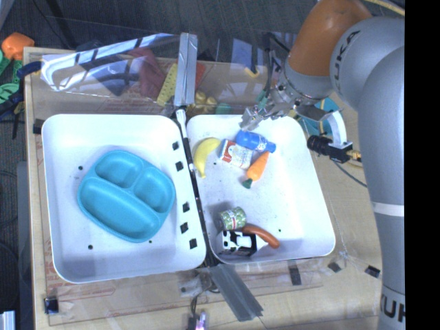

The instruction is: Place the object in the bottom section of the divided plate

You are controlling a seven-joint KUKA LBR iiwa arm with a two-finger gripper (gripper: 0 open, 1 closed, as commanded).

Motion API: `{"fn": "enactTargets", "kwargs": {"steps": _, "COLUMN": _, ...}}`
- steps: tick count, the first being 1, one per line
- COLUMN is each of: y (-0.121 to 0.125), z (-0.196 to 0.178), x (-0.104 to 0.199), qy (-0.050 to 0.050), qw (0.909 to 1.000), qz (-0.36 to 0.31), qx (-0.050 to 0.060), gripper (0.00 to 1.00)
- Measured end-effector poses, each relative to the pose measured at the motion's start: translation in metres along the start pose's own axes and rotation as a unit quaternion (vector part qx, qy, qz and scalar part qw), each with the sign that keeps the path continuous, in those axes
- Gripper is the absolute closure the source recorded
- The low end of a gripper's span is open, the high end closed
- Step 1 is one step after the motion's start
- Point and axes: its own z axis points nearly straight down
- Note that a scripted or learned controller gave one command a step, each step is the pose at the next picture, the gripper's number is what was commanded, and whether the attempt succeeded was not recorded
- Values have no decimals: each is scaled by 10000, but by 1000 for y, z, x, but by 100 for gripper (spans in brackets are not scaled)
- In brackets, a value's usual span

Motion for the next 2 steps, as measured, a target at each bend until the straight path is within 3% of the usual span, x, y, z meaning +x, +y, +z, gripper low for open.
{"fn": "enactTargets", "kwargs": {"steps": 1, "y": 8, "z": 29, "x": 79, "qy": 4, "qw": 9971, "qz": -755, "qx": 9, "gripper": 100}}
{"fn": "enactTargets", "kwargs": {"steps": 2, "y": 23, "z": 29, "x": 156, "qy": 5, "qw": 9797, "qz": -2003, "qx": 11, "gripper": 100}}
